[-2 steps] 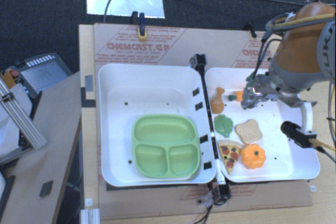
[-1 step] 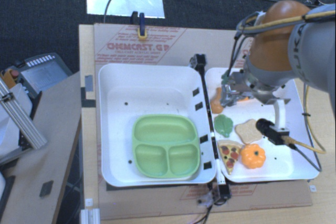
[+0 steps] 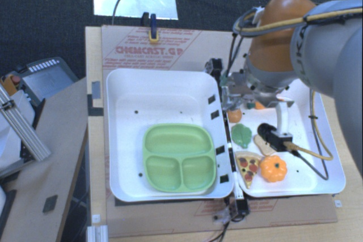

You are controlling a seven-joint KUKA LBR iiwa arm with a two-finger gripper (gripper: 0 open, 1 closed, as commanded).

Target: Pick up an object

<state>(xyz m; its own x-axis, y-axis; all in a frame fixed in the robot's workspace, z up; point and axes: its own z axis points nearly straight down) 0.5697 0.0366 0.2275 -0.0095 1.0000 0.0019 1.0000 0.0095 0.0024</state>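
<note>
Left bin (image 3: 159,105), far half: bare floor, open from above.
Left bin, near half: plate (image 3: 178,157) covers most of it, close to the inner wall.
Right bin (image 3: 323,181), far half: arm (image 3: 295,42) hangs over it, blocking the way in from above.
Right bin, left wall: orange bit (image 3: 234,116), green toy (image 3: 242,135) and pizza slice (image 3: 248,165) stand in a tight row.
Pumpkin (image 3: 273,169): just beside the pizza slice, with little room between.
Right bin, near right corner: open floor right of the pumpkin.

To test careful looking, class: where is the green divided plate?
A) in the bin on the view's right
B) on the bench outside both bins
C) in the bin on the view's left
C: the green divided plate lies flat inside the white bin on the view's left.
</note>
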